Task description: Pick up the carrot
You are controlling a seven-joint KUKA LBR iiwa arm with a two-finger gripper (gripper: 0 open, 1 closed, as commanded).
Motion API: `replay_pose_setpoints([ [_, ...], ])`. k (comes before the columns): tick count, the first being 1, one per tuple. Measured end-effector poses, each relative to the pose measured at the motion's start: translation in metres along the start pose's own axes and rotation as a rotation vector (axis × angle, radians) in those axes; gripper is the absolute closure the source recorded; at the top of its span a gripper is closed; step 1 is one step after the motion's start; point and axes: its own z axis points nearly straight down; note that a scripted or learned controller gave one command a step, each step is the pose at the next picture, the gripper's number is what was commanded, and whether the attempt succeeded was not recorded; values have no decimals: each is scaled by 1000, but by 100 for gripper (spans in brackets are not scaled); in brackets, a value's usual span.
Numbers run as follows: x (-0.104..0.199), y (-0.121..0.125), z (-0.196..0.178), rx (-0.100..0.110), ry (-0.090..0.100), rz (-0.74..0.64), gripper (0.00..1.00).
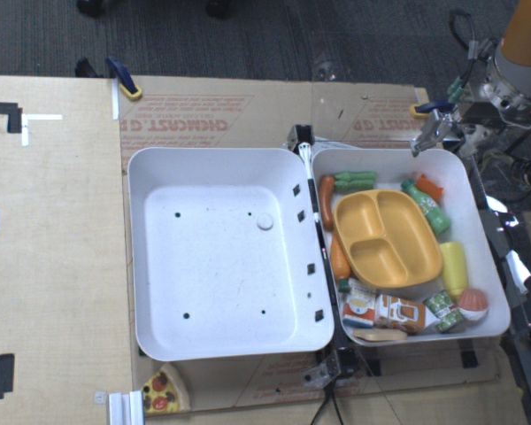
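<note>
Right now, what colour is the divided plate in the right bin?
Yellow-orange; the divided plate shows plainly in the camera view.

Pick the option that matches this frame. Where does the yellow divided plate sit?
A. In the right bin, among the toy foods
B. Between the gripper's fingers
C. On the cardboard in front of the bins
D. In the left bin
A. The yellow divided plate lies inside the right bin, with toy foods around it, while the gripper is up by that bin's far right corner.
</note>
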Motion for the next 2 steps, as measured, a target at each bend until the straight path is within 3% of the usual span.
replay_pose_setpoints([
  [1,34,-3,197,-7,-1,-270,0],
  [2,32,0,185,-13,-5,-265,100],
])
